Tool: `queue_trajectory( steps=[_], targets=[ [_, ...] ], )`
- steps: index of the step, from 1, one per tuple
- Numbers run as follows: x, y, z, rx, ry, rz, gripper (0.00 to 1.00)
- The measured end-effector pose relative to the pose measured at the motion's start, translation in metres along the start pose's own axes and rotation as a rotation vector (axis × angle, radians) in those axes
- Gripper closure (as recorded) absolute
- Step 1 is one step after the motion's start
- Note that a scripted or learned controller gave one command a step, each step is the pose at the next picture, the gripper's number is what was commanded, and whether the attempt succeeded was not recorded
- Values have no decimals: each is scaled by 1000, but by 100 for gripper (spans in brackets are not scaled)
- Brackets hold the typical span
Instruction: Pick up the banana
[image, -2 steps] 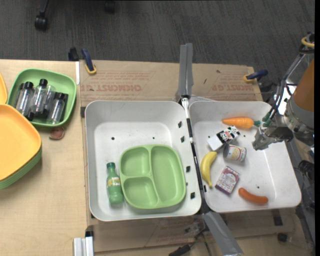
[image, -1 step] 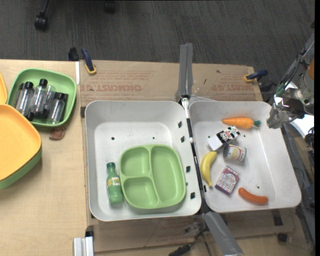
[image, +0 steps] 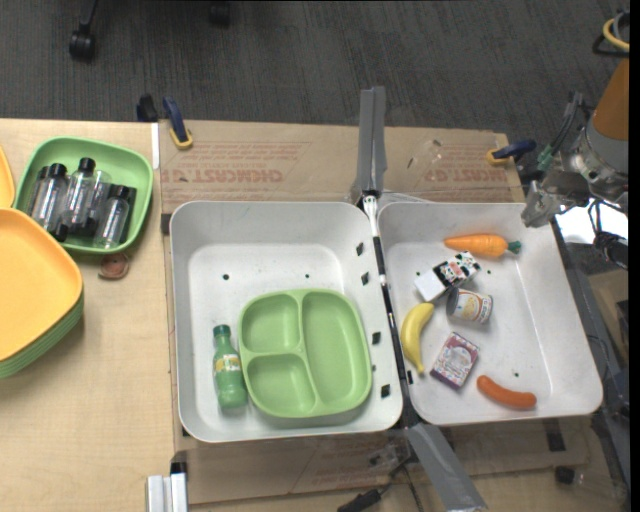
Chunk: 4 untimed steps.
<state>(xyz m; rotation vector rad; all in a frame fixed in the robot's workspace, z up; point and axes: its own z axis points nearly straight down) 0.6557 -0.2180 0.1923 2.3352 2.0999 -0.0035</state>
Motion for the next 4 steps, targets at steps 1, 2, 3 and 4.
queue_trajectory(
  steps=[1,2,3,4],
  targets=[
    [1,1,-9,-1,-2,-5,100],
    [1,1,-18,-1,-5,-8,100],
    [9,-32,100,-1,1,-13,100],
    [4,-49,23,0,1,255,100]
  ],
)
